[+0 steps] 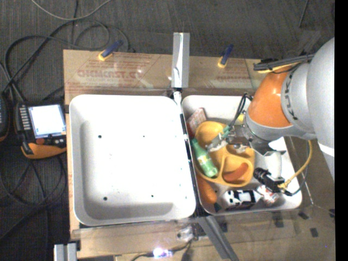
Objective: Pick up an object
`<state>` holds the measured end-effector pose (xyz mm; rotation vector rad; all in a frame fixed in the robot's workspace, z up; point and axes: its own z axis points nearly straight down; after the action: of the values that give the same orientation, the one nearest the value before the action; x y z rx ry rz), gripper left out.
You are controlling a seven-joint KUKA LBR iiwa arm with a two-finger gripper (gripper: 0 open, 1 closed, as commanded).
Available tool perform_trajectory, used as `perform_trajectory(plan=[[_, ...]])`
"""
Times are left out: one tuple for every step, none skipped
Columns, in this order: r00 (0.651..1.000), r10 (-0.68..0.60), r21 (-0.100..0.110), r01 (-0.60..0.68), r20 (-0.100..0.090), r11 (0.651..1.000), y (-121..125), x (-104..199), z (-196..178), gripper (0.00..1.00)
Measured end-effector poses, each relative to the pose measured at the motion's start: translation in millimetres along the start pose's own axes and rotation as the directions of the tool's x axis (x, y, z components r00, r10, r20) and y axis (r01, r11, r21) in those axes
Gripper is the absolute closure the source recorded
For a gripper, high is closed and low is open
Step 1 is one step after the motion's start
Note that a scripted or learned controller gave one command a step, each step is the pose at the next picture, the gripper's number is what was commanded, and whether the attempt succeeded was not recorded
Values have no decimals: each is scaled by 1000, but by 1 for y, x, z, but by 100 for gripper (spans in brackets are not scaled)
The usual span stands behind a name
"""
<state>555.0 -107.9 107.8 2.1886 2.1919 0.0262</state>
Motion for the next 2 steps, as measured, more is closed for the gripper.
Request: perform_trajectory(plan=[[994,-112,22,113,-18,993,46,3,16,0],[994,-110,8,111,-7,994,50,-1,1,100]])
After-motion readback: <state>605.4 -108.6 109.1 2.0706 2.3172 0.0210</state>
